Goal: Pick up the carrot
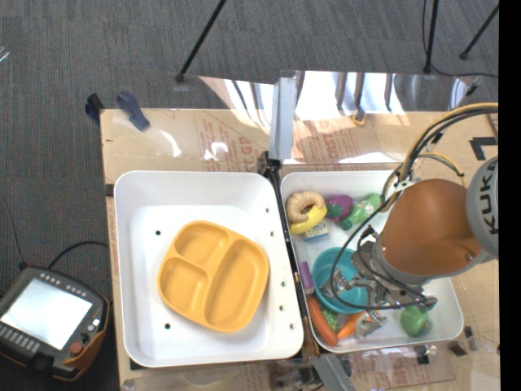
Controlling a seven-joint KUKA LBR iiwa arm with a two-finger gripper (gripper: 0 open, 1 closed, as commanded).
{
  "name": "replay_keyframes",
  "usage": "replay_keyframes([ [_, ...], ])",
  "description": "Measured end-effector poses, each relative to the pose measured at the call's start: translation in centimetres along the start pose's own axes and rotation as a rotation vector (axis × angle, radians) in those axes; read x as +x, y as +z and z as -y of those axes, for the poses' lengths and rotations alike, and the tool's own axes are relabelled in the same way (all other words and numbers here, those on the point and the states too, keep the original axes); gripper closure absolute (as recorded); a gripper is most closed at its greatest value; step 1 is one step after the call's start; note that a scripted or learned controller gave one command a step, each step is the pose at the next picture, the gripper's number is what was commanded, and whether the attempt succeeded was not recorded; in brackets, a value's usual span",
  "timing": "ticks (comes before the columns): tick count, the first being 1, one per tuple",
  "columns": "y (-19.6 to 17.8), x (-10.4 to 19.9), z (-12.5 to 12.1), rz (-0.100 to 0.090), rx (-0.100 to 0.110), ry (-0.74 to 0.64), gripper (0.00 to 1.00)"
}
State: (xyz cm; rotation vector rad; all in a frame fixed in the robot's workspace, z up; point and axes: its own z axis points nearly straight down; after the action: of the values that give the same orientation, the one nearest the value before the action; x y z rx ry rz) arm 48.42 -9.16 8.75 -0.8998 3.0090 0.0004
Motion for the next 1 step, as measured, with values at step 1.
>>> replay_keyframes([
  [1,-0.12,0.10,1.12,0.000,0.004,-0.415,0.00],
])
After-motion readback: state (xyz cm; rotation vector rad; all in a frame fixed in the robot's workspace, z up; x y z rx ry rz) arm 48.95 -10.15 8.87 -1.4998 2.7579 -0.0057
